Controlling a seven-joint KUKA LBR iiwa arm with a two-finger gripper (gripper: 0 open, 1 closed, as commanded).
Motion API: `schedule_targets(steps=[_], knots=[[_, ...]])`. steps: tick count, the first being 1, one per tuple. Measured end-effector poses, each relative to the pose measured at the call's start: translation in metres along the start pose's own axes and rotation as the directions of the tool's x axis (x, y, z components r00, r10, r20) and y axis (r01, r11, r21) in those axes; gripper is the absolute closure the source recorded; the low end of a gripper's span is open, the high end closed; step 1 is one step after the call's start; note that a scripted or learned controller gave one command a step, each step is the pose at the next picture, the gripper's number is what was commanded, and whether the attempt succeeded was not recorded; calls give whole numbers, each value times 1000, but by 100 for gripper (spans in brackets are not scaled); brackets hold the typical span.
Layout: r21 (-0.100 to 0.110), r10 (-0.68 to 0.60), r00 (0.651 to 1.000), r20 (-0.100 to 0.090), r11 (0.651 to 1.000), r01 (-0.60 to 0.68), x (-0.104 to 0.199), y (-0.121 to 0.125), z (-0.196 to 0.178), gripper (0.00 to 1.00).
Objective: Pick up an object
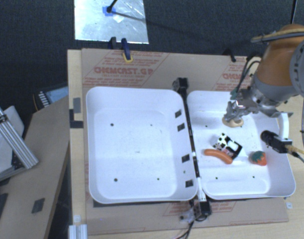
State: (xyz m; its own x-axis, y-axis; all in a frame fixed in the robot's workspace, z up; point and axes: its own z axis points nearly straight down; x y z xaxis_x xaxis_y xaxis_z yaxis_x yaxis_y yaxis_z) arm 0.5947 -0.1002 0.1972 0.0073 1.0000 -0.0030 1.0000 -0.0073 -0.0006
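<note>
Camera view is showing the gripper (235, 114) hanging low over a tan round object (233, 121) at the far side of the right bin (276, 183); whether it is gripping is impossible to tell. Nearer and slightly left, an orange sausage-shaped toy (219, 155) is lying with its long axis left-right, beside a black-and-white block (227, 144). The cardboard (123, 69) beneath is reading "CHEMCAST GP".

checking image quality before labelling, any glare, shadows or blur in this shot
Camera view: even overhead light, white bins bright but not blown out; strong glare on the foil sheet at top; soft shadow under the gripper on the right bin; small objects such as the orange sausage-shaped toy look slightly soft, details hard to read.
</note>
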Motion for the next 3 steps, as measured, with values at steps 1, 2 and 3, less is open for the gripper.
schedule_targets(steps=[1,2,3], knots=[[-3,-19,1000,-6,1000,19,83,28,13,100],[-5,-15,1000,-5,1000,15,120,10,-37,100],[-7,-3,1000,-2,1000,3,62,-61,-111,100]])
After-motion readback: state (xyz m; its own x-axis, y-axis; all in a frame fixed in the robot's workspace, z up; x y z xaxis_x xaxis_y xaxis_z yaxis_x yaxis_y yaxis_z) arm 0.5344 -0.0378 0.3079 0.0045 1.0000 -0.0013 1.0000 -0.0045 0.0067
